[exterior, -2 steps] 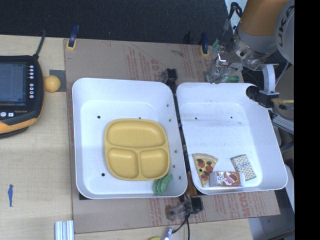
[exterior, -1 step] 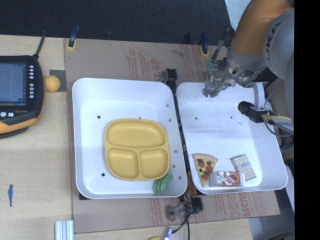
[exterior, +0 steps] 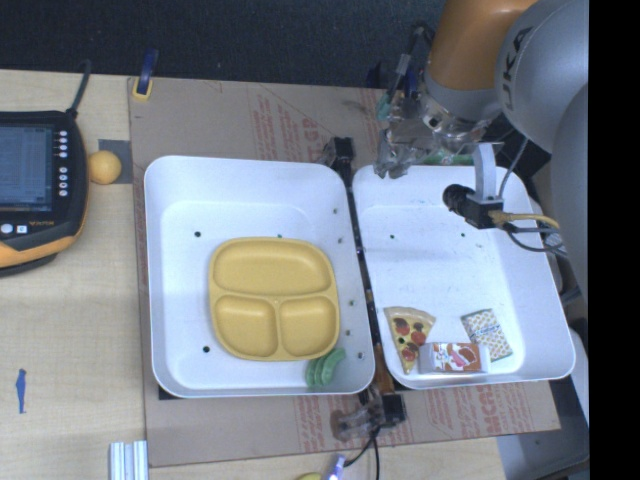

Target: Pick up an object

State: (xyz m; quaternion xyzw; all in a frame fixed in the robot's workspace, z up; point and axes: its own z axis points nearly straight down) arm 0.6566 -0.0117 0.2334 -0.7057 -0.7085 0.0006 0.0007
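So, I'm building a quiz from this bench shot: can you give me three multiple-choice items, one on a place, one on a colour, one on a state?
1. Where does the pizza slice lie?
A. left bin
B. right bin
C. on the tray

2. What colour is the tray?
A. yellow
B. blue
C. red

3. How does the tray stand?
A. upside down
B. on its edge
C. flat, compartments up

Answers:
1 B: the slice lies near the front of the right bin, beside a packet.
2 A: it is pale yellow against the white left bin.
3 C: its three hollows face the camera.
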